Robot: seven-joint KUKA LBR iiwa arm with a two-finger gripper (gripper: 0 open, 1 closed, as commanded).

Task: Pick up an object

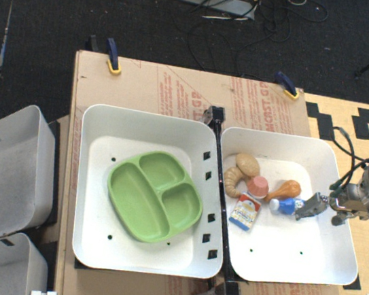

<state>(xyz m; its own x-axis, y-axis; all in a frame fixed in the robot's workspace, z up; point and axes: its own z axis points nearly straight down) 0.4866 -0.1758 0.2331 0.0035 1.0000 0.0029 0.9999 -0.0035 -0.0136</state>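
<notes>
The board under the bins carries red print, too blurred to read. A green plate fills the left bin. The right bin holds clustered toys; the gripper sits beside them.

cardboard sheet | red print, upside down | unreadable
</notes>
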